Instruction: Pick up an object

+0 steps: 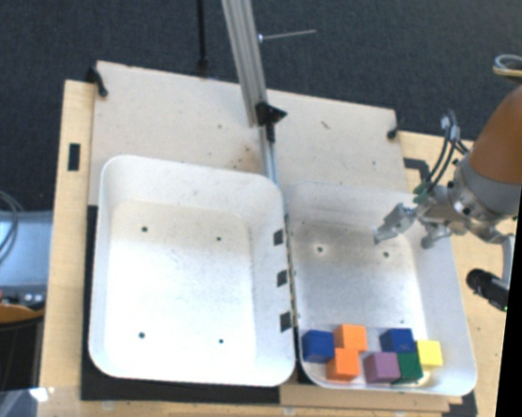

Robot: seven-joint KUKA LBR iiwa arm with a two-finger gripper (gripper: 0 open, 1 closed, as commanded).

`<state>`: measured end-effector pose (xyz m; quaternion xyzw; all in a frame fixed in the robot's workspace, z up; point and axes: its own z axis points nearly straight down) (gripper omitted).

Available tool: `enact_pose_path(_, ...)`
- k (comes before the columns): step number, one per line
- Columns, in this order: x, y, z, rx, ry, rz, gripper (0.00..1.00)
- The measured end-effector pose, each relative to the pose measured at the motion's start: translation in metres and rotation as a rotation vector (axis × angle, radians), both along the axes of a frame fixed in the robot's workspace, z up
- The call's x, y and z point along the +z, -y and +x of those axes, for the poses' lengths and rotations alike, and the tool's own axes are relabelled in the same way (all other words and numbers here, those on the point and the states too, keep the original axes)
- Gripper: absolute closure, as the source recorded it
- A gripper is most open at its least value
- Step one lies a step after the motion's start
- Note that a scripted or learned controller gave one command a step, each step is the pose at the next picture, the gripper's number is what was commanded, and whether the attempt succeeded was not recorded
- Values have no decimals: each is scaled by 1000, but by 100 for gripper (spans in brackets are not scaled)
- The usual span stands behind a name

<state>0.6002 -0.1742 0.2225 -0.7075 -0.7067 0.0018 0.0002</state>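
White plastic is forming the two shallow bins sitting side by side on the wooden bench (207, 111). The left bin (116, 232) is lying toward nine o'clock of the scene, the right bin (347, 279) toward three o'clock, their inner walls touching.

Reaching in from three o'clock, the grey arm (499, 157) with its orange band is hanging over the right bin's upper right corner. Its gripper (415, 226) is hovering above the bin floor near the far wall, well apart from the blocks. Its fingers are appearing spread and grasping nothing, though the view is rather coarse.

Toward six o'clock of the right bin, the small blocks are clustering against the near wall: two orange blocks (349, 351) stacked close together, a blue block (318, 345) at their nine o'clock, a purple block (380, 367) at their three o'clock, then a green block (410, 367), another blue block (399, 341) and a yellow block (429, 353).
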Motion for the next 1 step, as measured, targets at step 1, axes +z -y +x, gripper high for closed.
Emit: enact_pose_path(1,-47,-6,4,2,0,1,0)
